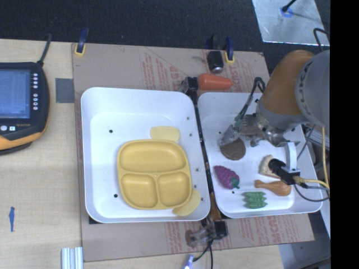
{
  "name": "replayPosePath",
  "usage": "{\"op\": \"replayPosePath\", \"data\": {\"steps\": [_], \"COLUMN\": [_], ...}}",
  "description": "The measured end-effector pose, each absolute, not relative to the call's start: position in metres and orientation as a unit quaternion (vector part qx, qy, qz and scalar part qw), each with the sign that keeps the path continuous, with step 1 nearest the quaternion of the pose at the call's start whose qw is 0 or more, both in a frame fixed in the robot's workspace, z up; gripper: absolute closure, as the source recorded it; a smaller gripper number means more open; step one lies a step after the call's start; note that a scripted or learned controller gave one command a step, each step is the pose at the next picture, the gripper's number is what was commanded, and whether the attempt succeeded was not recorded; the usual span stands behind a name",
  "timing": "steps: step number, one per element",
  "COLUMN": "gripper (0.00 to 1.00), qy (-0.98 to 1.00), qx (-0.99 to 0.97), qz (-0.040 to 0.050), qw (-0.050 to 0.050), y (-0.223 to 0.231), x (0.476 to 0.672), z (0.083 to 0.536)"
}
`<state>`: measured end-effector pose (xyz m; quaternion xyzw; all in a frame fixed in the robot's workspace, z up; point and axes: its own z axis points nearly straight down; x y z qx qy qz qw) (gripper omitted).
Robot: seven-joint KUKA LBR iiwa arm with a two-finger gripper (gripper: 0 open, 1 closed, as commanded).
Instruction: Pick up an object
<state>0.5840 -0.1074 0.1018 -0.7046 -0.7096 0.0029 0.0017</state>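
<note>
In the right bin (213, 114), my gripper (240, 134) hangs low over the bin's middle. It sits just above and to the right of a brown round disc (232, 149), whose upper edge it hides. Nearer the front lie a purple bunch of grapes (226, 176), a green pea pod (254, 199), a brown drumstick (274, 187) and a cream slice (267, 165). I cannot make out whether anything sits between the fingers.
The left bin (101, 108) holds a yellow divided plate (154, 173) and two pale yellow pieces (165, 133) (188, 205). An orange carrot (214, 82) lies on the cardboard behind the bins. A teach pendant (19, 105) rests at the far left.
</note>
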Motion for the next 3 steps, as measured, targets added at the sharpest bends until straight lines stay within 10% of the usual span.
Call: {"op": "replayPosePath", "data": {"steps": [1, 2, 3], "gripper": [0.00, 1.00, 1.00], "qy": [-0.708, -0.708, -0.707], "qx": [-0.706, -0.706, -0.707], "qz": [0.0018, 0.0010, 0.0006], "qw": [0.002, -0.002, 0.001], "y": [-0.102, -0.104, -0.094], "x": [0.578, 0.580, 0.541], "z": [0.092, 0.105, 0.173]}}
